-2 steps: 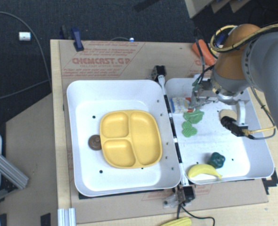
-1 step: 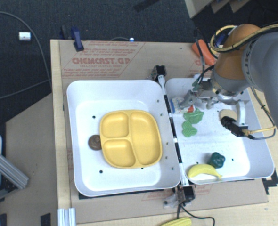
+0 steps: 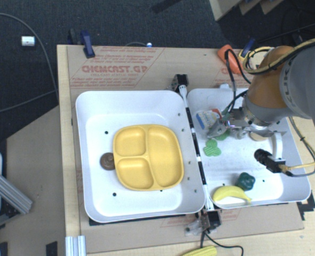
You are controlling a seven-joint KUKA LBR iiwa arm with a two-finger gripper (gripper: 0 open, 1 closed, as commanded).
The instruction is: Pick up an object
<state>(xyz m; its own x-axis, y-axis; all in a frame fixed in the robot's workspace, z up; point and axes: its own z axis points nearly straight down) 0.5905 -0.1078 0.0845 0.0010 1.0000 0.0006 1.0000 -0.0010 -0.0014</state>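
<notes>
- Camera view: gripper (image 3: 220,126) low in the right bin (image 3: 291,193), near its far-left corner. Cannot tell whether it grips anything.
- Green piece (image 3: 213,149) lies just below the gripper; dark green block (image 3: 246,181) and banana (image 3: 231,195) sit farther toward the near rim, well apart from it.
- Yellow tray (image 3: 147,158) and brown disc (image 3: 107,161) in the left bin (image 3: 88,143), across the divider.
- Risk: gripper crowds the divider wall; a closing grab could scrape it or catch nothing, since the green piece looks flat and thin.
</notes>
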